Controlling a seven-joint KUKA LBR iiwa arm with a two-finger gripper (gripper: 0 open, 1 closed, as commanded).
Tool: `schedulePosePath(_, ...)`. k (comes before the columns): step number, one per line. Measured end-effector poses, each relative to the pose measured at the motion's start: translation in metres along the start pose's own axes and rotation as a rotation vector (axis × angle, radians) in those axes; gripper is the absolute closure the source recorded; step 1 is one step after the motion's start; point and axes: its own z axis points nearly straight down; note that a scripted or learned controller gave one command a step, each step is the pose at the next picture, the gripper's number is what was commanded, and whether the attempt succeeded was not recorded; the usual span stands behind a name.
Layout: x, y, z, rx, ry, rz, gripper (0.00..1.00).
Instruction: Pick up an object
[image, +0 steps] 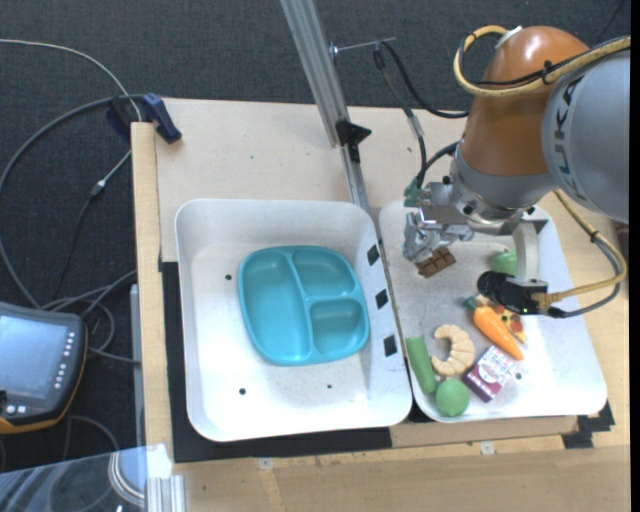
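Even, bright overhead light; soft short shadows. Mild glare on the orange wrist band (520, 100) and white bin rims (185, 215). Slightly soft focus overall, grainy in the dark floor (70, 120).

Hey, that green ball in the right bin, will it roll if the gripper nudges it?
Probably. The green ball looks round and smooth, so it may roll or slip from the fingers. It sits in the right bin near the front rim, beside a purple box, which may stop it.

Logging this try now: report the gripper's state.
Gripper: over the right bin, just above a brown piece; open or shut cannot be told, and no hold is visible.
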Motion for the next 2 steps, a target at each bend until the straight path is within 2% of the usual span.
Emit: schedulePosePath(2, 0.089, 0.060, 0.015, -0.002, 0.000, 0.000, 1.00)
